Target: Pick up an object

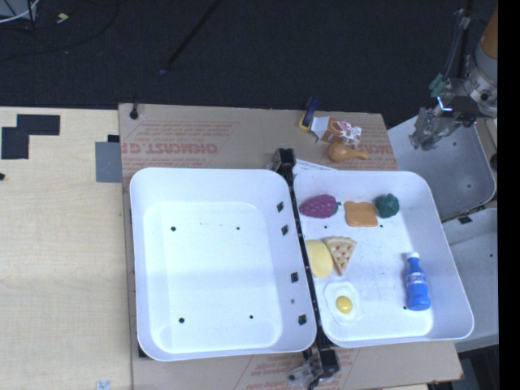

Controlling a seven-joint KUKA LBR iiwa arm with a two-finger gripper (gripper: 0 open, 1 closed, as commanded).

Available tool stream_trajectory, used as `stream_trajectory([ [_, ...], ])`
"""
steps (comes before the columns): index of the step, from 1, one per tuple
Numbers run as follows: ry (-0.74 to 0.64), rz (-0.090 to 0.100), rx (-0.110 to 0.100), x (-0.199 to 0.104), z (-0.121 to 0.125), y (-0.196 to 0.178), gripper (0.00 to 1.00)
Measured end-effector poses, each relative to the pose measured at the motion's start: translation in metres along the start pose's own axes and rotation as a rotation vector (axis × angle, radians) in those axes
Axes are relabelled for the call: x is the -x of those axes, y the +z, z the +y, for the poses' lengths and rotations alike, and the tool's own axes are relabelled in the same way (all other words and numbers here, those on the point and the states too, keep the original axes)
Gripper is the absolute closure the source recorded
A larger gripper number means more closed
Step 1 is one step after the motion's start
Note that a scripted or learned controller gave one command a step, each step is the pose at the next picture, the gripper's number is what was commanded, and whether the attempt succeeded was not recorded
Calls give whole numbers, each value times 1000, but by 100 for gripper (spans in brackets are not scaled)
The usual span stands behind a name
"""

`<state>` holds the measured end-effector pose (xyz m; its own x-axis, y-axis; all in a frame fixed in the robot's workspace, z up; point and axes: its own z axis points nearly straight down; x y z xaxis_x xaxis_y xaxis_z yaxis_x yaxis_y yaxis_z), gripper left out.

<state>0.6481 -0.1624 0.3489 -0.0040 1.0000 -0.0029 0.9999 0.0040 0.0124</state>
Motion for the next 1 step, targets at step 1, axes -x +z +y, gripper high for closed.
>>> stream_trajectory([
  [1,-1,1,1,-35,-2,-127,100],
])
